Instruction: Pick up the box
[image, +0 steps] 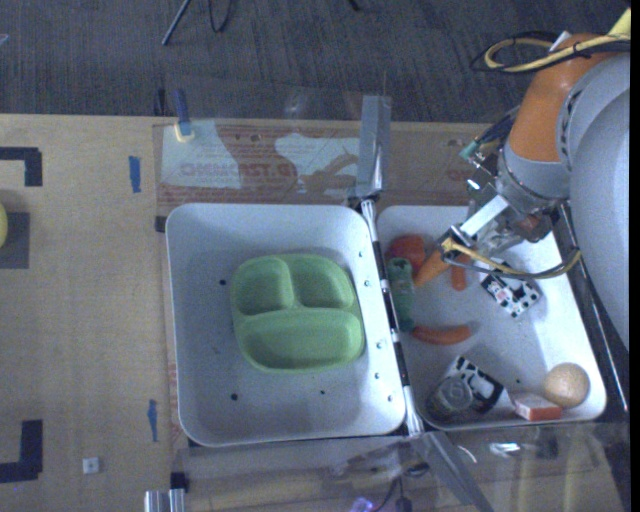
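Observation:
A small orange-red box (537, 408) lies flat in the front right corner of the right bin (575, 330), beside a tan ball (566, 383). A small black-and-white patterned box (512, 293) lies mid-bin toward the right. My gripper (512, 250) hangs over the back half of the right bin, just above and behind the patterned box and far from the orange-red one. The wrist and its fittings hide the fingertips. Nothing shows held in it.
The right bin also holds a red vegetable (408, 248), a green bottle (401, 290), an orange carrot (432, 268), a red chili (441, 333) and a round black-and-white can (462, 390). The left bin (195, 300) holds a green divided plate (297, 312).

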